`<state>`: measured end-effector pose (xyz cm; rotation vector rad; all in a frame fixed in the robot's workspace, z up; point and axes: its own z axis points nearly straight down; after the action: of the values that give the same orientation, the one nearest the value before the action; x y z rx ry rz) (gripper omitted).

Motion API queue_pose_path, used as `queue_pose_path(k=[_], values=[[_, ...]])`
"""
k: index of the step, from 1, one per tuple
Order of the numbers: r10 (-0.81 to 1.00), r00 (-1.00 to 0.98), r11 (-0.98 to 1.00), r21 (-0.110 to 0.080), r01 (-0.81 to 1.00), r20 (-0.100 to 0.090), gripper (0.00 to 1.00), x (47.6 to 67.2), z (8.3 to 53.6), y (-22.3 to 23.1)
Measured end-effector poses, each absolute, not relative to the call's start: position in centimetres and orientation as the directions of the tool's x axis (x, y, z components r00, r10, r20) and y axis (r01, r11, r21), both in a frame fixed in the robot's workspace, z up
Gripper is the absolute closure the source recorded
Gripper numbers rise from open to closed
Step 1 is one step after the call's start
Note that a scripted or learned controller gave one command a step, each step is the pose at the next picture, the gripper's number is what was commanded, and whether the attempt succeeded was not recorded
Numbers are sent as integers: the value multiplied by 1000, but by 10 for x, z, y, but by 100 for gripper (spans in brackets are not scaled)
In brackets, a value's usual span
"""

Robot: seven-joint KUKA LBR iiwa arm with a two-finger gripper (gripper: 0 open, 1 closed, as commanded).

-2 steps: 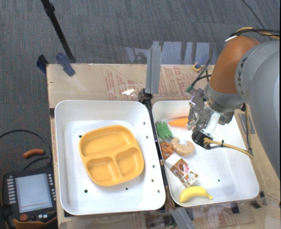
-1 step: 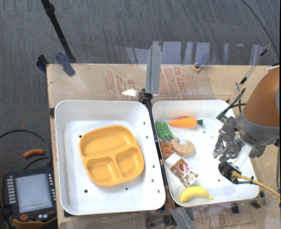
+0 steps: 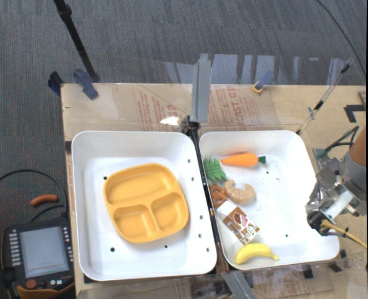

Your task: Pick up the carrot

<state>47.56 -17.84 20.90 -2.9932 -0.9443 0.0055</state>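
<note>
The carrot (image 3: 240, 160) is orange with a small green top pointing right. It lies flat in the far part of the right bin (image 3: 284, 143), near the bin's left side. My gripper (image 3: 323, 209) hangs over the right rim of that bin, well to the right of the carrot and nearer the front. It is apart from the carrot and nothing shows in it.
Close to the carrot lie a green leafy piece (image 3: 214, 169), a brown pretzel (image 3: 218, 195) and a beige bread piece (image 3: 241, 192). A snack packet (image 3: 238, 223) and a banana (image 3: 256, 253) lie toward the front. The left bin (image 3: 90, 161) holds a yellow divided plate (image 3: 146, 201).
</note>
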Motion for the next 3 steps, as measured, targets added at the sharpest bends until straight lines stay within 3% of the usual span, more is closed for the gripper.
queue_pose_path(k=[1,2,3], values=[[849,528,-528,-4,849,-1,100,477,296,-213],[665,746,-746,-4,665,-3,100,532,307,-201],[606,796,-796,-4,606,-4,100,537,309,-203]])
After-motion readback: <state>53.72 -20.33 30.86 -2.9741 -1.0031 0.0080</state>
